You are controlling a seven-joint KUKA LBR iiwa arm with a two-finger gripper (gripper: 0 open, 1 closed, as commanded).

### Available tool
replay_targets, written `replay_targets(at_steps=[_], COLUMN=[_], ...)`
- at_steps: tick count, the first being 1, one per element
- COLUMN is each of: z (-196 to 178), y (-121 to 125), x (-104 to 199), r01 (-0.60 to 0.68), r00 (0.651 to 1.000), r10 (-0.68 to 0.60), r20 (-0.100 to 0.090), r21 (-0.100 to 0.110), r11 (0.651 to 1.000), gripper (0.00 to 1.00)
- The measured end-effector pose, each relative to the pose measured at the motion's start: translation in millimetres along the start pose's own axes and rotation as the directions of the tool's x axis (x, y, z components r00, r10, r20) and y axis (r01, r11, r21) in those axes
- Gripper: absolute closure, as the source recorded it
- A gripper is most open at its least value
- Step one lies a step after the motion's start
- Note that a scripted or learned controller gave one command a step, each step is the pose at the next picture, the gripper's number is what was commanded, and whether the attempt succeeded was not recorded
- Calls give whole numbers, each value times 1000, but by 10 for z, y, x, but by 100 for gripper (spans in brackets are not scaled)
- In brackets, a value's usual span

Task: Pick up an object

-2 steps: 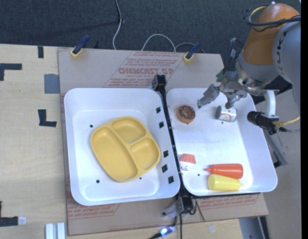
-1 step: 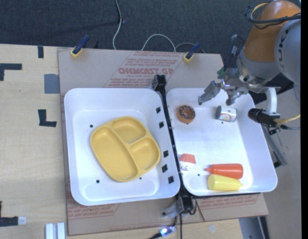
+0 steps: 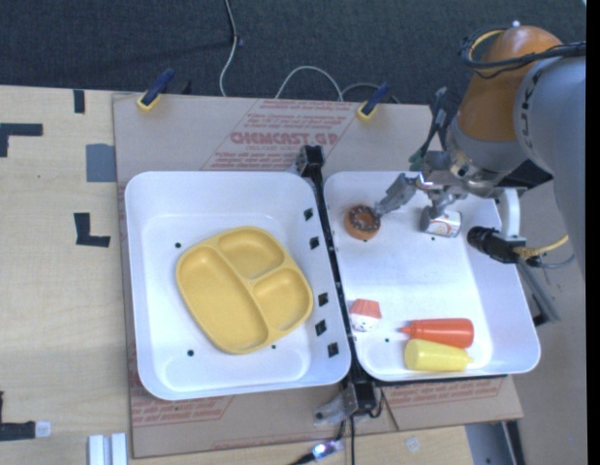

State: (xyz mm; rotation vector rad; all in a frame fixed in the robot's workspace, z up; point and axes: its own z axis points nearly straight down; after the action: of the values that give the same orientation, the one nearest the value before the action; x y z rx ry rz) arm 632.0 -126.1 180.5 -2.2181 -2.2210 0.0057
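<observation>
R bin [image 3: 493,342], 6 o'clock edge: yellow bottle [image 3: 437,356] w/ orange bottle [image 3: 441,331] just behind, both long axis 3–9. Small red-white item [image 3: 365,314] at 8. L bin [image 3: 154,289]: yellow divided tray [image 3: 243,287]. Donut [image 3: 362,222] at 11, round. Gripper [image 3: 419,201] spread wide, nothing held, one finger near donut.

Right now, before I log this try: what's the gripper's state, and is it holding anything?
Gripper: open, holding nothing, over the right bin beside the donut.
</observation>
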Motion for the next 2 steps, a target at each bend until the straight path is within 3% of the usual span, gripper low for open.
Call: replay_targets(at_steps=[1, 2], z=[636, 977], y=[-40, -41], x=[20, 27], r01=[0, 1], r00=[1000, 1000], r10=[0, -1], r20=[0, 1], r21=[1, -3], r11=[1000, 1000], gripper=[0, 0])
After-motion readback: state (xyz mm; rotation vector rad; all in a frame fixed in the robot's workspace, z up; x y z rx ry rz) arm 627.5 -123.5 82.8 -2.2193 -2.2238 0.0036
